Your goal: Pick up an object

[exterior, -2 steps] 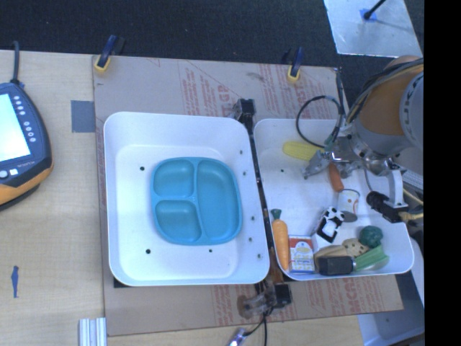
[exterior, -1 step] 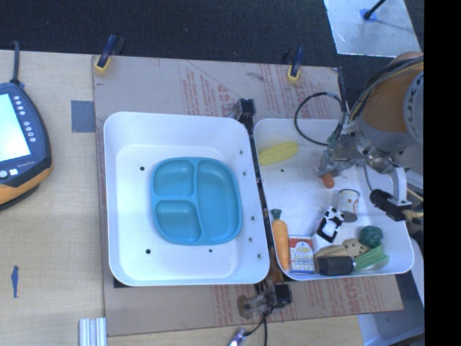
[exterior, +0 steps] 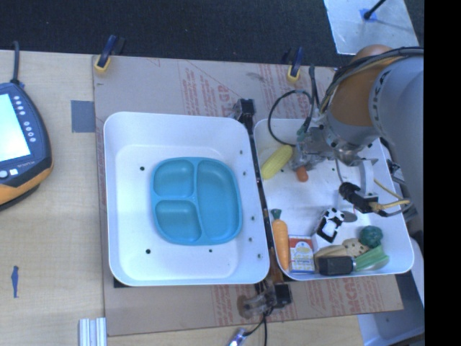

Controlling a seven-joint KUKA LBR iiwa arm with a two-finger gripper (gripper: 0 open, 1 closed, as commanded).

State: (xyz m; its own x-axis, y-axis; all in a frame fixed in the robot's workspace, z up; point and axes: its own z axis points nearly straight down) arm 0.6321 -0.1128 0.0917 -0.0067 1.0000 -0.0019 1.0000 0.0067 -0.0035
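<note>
My gripper [exterior: 310, 152] hangs low over the far left part of the right bin [exterior: 403, 265], coming down from the grey and orange arm [exterior: 374, 96]. A yellow corn cob [exterior: 277, 162] lies just to its left against the bin wall. Right below the gripper sits a small orange-red piece [exterior: 302, 173]; whether it touches the gripper cannot be made out. Nearer the front lie a carrot [exterior: 279, 234], a small printed box [exterior: 301, 255], a black-and-white cow toy [exterior: 330, 225], a green round toy [exterior: 371, 235], a tan piece [exterior: 346, 249] and a black block [exterior: 335, 266].
The left bin [exterior: 122, 193] holds a blue divided plate [exterior: 196, 200]. A teach pendant [exterior: 18, 139] rests on the bench at the far left. Clamps [exterior: 106, 55] hold the cardboard sheet under both bins.
</note>
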